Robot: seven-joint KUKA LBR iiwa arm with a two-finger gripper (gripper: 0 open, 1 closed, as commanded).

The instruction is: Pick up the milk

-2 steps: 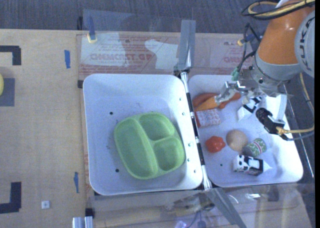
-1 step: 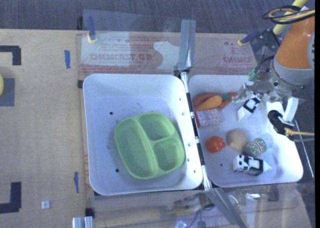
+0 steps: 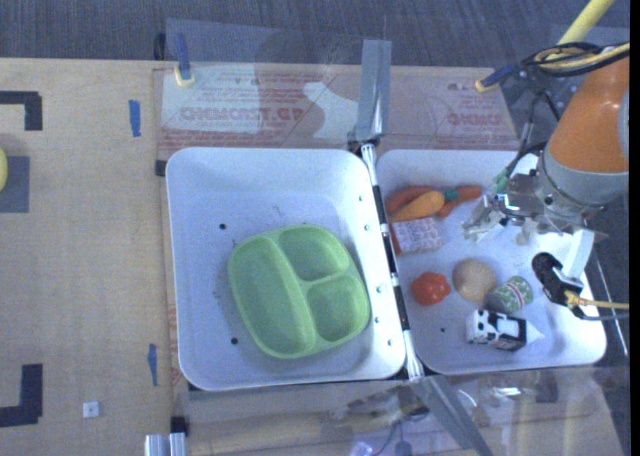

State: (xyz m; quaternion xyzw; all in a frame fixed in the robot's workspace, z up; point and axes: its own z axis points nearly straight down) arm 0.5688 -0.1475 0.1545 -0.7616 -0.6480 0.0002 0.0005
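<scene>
Milk (image 3: pixel 497 328) – can (image 3: pixel 512 293) close above

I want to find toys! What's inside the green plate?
The green plate has three compartments, and they look bare. It lies in the left bin; whatever is under the plate is covered.

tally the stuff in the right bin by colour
orange: 2, carrot and another carrot
red: 2, tomato and red-white packet
tan: 1, potato
green: 1, can
black-and-white: 1, milk
total: 7
</scene>
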